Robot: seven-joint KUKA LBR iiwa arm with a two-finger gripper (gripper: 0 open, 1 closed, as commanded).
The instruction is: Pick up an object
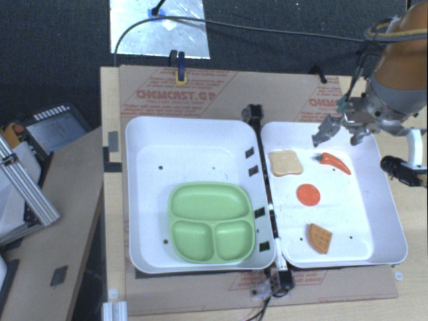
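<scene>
Roughly, left to right:
Tray [211, 221]: green, three compartments, left of the bread, in the left bin [144, 152].
Bread [285, 162]: tan slice, right bin [384, 223], by the divider.
Disc [308, 194]: red, below-right of bread; open floor around.
Waffle [319, 237]: further below.
Pepper [334, 162]: orange-red, right of bread.
Gripper [341, 132]: above pepper, fingers spread, holding nothing.

The arm [401, 52] is cut off by the right and top edges, and the gripper [341, 131] is too blurred to resolve its finger spacing.
</scene>
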